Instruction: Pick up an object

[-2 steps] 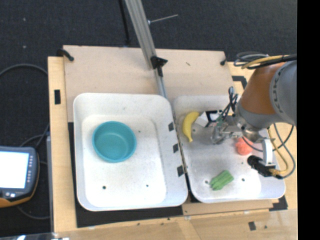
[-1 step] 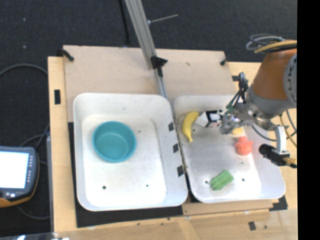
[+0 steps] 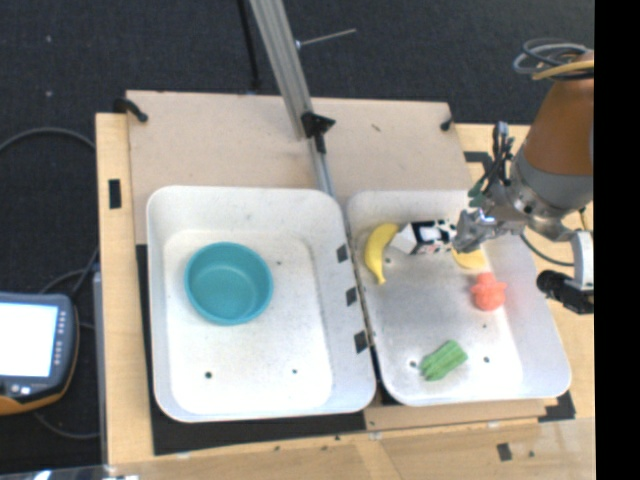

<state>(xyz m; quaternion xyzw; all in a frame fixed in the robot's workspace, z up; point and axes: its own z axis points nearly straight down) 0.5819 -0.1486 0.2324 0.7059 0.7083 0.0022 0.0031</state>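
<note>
Bench (image 3: 240, 133) of pale board carrying two shallow white bins side by side, seen from above at a slant. No brand, label or legible writing can be made out on any item; a handheld screen unit (image 3: 35, 348) at the left edge shows a bright blank display.

Left bin (image 3: 170, 388): a teal bowl (image 3: 229, 282) sits upright toward its left half, well apart from everything else.

Right bin (image 3: 530, 368): a yellow banana (image 3: 379, 250) lies near the upper left corner, close to the dividing wall. A small black-and-white object (image 3: 432, 234) lies just right of the banana, between it and the gripper. A yellow object (image 3: 471, 259) lies directly under the gripper, partly hidden by it. A red-orange object (image 3: 488, 292) lies just below and right of the yellow one. A green object (image 3: 442, 359) rests near the lower middle of the bin, apart from the others.

Arm (image 3: 558, 153): it enters from the right, its orange band above a grey wrist, and leans down and leftward into the upper part of the right bin. Gripper (image 3: 470, 230): low over the bin, above the yellow object and beside the black-and-white one. Whether it is spread or closed cannot be told, nor whether it touches anything.

A slanted metal post (image 3: 290, 68) rises behind the bins.
</note>
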